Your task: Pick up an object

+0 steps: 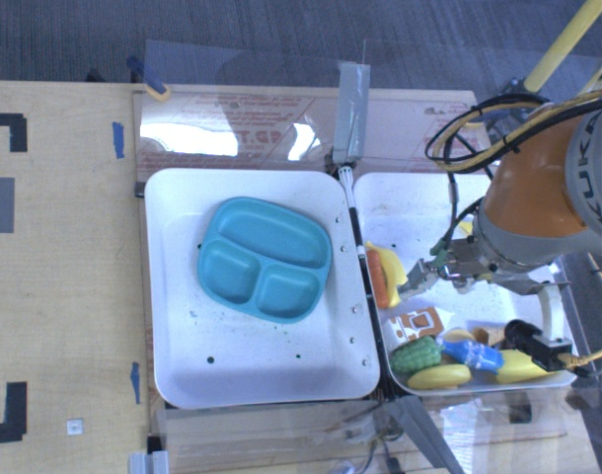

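End effector (416, 276), finger state impossible to tell, hangs over the right bin (410, 194) beside an orange-yellow toy (384, 273). More toys cluster along that bin's near edge. Left bin (173, 294) holds a blue divided plate (264, 259).

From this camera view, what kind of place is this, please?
Probably a robot lab or test bench, not a home. A robot arm with loose cables reaches over two white bins; one holds a blue divided plate, the other toy food, and tape marks the wooden bench.
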